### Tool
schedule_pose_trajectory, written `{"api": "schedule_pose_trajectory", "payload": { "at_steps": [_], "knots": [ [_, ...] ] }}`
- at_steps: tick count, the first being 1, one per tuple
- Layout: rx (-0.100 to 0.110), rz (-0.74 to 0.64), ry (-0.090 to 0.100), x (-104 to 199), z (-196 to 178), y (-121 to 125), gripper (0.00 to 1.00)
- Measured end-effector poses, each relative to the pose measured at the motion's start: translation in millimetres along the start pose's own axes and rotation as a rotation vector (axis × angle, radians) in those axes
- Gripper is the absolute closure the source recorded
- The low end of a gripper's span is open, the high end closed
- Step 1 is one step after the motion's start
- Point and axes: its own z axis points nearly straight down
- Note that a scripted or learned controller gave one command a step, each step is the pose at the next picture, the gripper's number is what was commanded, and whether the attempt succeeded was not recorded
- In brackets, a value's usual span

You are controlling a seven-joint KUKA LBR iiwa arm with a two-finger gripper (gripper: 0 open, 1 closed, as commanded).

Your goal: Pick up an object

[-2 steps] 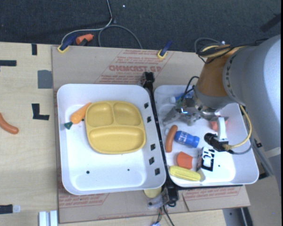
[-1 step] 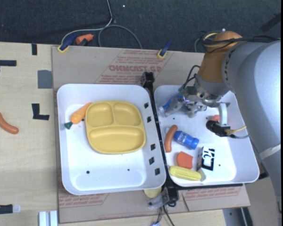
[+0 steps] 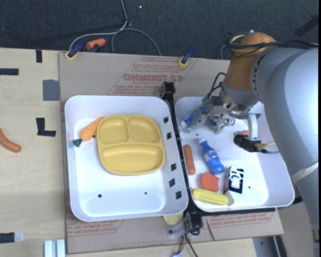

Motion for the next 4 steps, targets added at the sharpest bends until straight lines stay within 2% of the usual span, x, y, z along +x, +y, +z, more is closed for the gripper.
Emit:
{"api": "schedule_pose_trajectory", "payload": {
  "at_steps": [1,2,3,4],
  "knots": [
    [-0.066,-0.006,-0.015,-2.2,0.0,-80.0,0.0],
    [-0.069,-0.006,-0.018,-3.3,-10.1,-77.8,1.0],
    [-0.077,-0.009,-0.016,10.0,-138.9,-97.2,1.0],
    [-0.062,-0.006,-0.014,18.6,1.9,-83.8,1.0]
  ]
}}
